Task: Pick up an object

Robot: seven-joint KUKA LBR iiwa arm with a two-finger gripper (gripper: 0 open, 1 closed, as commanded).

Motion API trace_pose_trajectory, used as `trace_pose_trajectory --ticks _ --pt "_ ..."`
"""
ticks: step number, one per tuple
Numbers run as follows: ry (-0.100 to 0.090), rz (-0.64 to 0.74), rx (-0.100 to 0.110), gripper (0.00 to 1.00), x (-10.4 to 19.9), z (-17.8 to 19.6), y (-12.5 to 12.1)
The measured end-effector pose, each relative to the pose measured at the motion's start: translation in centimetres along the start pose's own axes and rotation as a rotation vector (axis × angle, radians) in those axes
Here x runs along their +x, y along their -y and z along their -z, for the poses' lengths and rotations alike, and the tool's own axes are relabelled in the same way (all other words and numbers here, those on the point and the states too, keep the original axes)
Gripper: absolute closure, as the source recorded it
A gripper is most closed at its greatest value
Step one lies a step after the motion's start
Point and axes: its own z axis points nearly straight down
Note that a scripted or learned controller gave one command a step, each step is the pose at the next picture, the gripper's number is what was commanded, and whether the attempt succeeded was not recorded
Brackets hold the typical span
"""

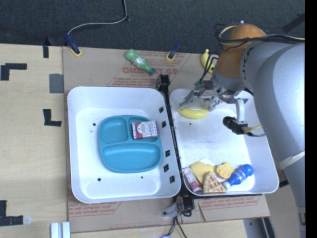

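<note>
My claw point(198, 102) hangs just above the yellow banana point(193, 113), whose long axis runs left-right; whether I grip it, I can't tell.

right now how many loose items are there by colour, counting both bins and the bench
yellow: 3, the banana, the wedge and the small piece
red: 2, the carton on the blue tray and the packet
blue: 1, the bottle
green: 1, the bottle on the bench
tan: 1, the waffle
total: 8
</note>
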Motion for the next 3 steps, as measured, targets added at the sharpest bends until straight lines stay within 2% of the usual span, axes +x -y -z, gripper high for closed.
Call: trace_pose_trajectory --ticks 3 --pt "0.002 -0.001 -0.002 0.0 -0.58 0.02 0.0"
